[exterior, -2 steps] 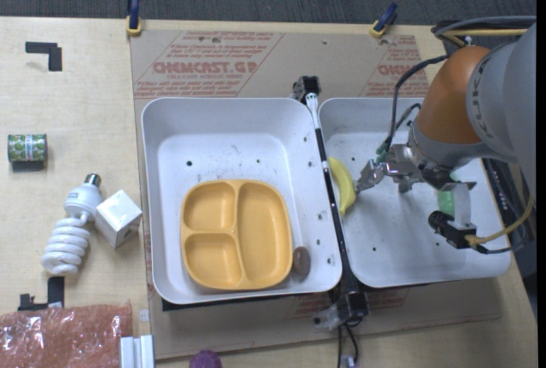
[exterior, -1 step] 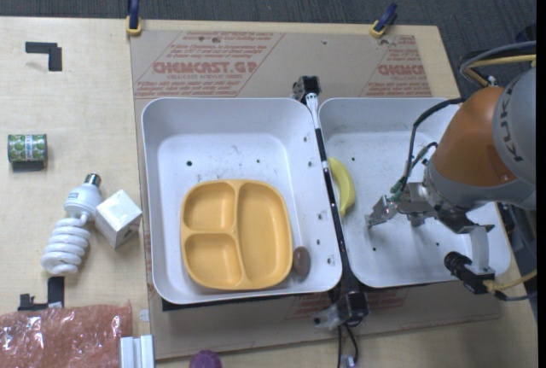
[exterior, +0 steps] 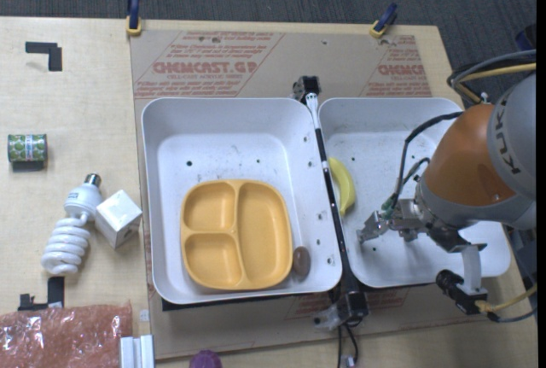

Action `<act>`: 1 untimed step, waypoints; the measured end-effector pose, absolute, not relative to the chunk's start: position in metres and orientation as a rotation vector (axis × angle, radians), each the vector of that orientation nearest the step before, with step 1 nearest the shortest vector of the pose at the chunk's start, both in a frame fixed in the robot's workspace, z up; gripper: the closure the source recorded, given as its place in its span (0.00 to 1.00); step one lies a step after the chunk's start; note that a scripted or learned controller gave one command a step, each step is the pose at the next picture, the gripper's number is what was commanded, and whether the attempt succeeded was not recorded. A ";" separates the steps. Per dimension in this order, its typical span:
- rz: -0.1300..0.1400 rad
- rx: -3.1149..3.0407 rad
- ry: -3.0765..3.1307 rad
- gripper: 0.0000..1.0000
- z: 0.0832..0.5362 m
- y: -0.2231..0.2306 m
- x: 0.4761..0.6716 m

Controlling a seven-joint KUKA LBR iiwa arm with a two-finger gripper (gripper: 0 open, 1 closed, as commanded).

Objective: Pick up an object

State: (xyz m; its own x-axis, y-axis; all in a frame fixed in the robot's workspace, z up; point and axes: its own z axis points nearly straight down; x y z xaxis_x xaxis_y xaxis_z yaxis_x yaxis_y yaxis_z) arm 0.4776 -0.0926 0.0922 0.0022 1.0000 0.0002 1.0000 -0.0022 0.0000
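Hand low in right bin, fingers' spread unreadable (too small), nothing visibly held. Banana lies just beside it against the bin's left wall. Pick not yet done.

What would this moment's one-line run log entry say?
arm: over right bin | gripper: near bin floor, nothing visibly held | banana: by left wall | left bin: yellow tray

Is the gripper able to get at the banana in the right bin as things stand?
Probably yes: the banana lies uncovered against the right bin's left wall, the gripper just beside it; that wall may crowd the fingers.
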 end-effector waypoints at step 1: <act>-0.003 -2.228 -2.220 1.00 0.102 -0.093 0.479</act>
